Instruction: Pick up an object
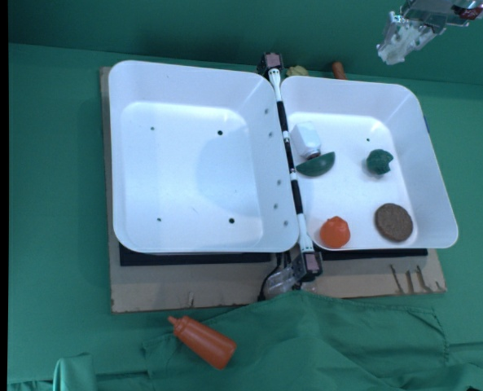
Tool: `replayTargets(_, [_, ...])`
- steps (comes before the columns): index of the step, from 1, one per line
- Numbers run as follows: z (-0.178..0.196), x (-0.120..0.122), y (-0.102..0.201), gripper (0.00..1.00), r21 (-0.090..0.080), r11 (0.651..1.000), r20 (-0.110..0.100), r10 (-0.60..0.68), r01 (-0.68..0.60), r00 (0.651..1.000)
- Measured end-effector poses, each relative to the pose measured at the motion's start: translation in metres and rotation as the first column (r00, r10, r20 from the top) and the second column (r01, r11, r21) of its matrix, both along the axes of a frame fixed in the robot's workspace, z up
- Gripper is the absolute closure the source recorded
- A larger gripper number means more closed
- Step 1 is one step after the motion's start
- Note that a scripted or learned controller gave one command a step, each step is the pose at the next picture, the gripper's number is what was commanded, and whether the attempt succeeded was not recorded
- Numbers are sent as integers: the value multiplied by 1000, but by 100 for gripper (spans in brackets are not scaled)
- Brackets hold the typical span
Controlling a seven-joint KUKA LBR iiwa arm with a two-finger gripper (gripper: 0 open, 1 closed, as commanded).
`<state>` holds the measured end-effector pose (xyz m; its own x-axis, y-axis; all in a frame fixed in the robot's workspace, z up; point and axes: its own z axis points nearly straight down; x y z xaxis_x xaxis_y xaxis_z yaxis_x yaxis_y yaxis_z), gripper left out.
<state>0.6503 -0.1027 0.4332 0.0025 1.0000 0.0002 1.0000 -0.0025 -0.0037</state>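
At upper right of the frame our gripper [397,46] hovers beyond the right bin [349,104]; whether it is released or clenched we cannot tell.

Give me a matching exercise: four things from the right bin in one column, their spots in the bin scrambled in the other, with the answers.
Things:
1. brown disc
2. orange round object
3. white can
4. dark green lump

Places in the right bin:
A. against the divider side, above the green wedge
B. near front edge, left of the brown disc
C. front right corner
D. right of centre, above the brown disc

Pairs: 1-C, 2-B, 3-A, 4-D
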Motion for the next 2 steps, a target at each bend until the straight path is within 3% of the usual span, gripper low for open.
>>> replayTargets(1, [-4, -3, -13, 100, -2, 1000, 6, -2, 2, 1000])
replayTargets(2, [-71, -35, -26, 100, -1, 1000, -1, -4, 4, 1000])
